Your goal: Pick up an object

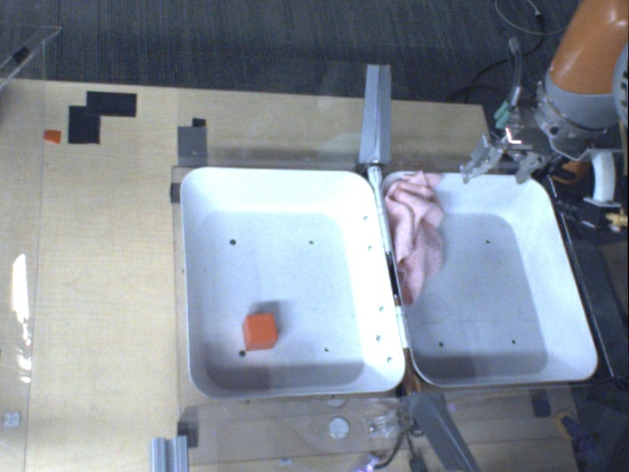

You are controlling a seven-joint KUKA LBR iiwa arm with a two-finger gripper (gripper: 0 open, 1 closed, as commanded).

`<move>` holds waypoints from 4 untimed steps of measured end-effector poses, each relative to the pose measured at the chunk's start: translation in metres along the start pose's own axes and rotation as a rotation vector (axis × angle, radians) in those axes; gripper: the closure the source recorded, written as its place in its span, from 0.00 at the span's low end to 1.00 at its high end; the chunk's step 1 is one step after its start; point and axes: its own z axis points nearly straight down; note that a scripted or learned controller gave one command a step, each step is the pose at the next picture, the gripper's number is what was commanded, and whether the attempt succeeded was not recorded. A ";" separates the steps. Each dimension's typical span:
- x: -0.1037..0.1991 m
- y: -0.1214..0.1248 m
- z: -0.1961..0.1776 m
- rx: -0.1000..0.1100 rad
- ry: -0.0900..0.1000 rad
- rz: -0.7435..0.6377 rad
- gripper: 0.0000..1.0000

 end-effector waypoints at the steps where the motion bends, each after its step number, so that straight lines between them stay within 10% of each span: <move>1: 0.033 0.015 0.111 0.000 0.000 -0.161 0.00; 2: 0.004 0.016 0.107 -0.005 0.000 0.012 0.00; 3: 0.044 0.000 0.156 -0.016 -0.003 -0.121 0.00; 4: 0.046 0.003 0.146 -0.021 0.000 -0.122 1.00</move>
